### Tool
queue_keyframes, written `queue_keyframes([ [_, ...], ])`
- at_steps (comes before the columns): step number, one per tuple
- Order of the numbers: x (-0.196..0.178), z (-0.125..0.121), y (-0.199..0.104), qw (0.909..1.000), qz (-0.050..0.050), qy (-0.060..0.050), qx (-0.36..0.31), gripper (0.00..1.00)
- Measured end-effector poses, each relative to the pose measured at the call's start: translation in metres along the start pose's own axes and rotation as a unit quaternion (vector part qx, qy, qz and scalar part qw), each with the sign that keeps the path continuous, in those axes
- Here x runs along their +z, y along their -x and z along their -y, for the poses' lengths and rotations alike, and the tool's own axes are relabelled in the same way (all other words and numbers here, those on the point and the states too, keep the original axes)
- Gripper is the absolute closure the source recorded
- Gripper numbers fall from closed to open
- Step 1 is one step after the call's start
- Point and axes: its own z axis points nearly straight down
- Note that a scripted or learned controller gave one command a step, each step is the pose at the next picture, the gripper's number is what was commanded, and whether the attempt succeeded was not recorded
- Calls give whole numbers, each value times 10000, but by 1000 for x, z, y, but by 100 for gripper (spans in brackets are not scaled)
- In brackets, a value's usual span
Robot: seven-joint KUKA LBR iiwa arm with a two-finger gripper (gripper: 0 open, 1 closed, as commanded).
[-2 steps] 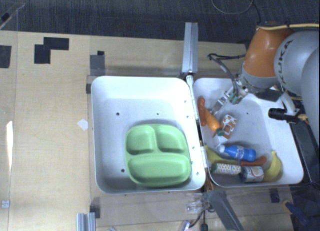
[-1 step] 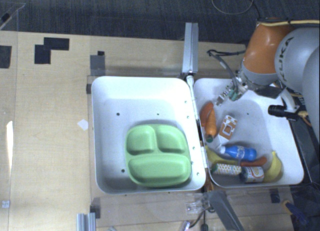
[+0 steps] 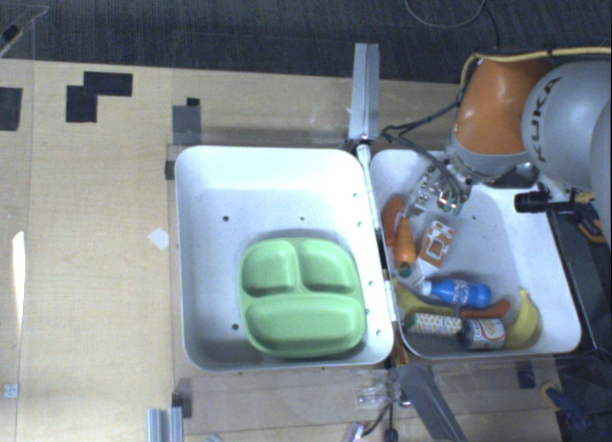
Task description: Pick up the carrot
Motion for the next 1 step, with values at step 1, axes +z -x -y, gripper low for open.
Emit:
queue_keyframes([
  [1, -13, -3, 2, 10000, 45, 28, 2, 100],
])
